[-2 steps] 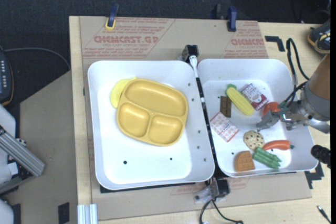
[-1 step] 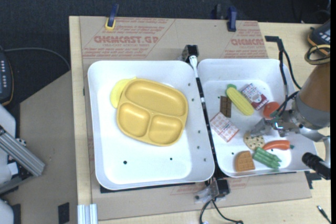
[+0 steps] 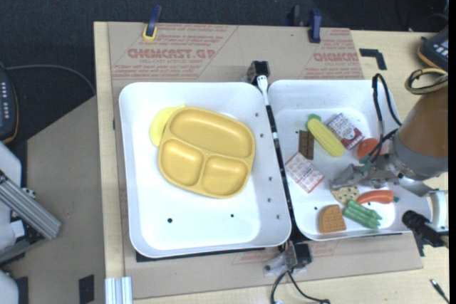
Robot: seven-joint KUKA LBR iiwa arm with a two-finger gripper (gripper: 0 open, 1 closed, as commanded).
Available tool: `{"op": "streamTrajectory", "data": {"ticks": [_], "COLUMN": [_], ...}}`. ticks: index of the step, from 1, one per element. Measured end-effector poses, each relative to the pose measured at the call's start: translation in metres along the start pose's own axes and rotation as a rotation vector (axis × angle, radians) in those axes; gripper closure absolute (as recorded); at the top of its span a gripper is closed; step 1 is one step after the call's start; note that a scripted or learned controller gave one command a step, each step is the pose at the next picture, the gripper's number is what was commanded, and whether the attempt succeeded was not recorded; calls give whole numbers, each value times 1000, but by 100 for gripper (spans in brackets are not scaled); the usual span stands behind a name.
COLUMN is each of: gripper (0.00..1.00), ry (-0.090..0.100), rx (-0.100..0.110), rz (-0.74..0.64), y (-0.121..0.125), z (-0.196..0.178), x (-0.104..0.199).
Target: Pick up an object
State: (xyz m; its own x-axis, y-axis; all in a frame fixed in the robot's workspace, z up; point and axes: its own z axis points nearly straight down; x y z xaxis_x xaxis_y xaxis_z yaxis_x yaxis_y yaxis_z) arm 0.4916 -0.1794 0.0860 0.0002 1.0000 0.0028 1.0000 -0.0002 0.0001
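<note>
While reaching low into the right bin (image 3: 306, 92) at the frame's lower right, looks mid-approach with gripper (image 3: 347, 179) (spread or pressed together: cannot tell) just above cracker (image 3: 343, 194); next calls for settling squarely, then closing.

1. Two white bins: left bin (image 3: 142, 153), right bin (image 3: 299, 100).
2. One yellow divided tray (image 3: 206, 152), three compartments.
3. One yellow disc (image 3: 158, 126) peeking from under that tray.
4. One corn cob (image 3: 325, 137).
5. One brown bar (image 3: 306, 144).
6. Two red-and-white packets: (image 3: 304, 172) and (image 3: 345, 128).
7. One green bean pod (image 3: 362, 214).
8. One round orange biscuit (image 3: 331, 218).
9. One red-orange piece (image 3: 375, 197).
10. Two clamps at tabletop's far edge: yellow (image 3: 150, 28), blue (image 3: 314, 24).
</note>
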Motion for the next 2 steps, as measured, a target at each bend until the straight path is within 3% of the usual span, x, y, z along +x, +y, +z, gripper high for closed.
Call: {"op": "streamTrajectory", "data": {"ticks": [1, 2], "gripper": [100, 100], "ry": [-2, -5], "rx": [-10, -3], "rz": [-2, -1], "y": [3, 3], "z": [-14, -56], "x": [1, 2]}}
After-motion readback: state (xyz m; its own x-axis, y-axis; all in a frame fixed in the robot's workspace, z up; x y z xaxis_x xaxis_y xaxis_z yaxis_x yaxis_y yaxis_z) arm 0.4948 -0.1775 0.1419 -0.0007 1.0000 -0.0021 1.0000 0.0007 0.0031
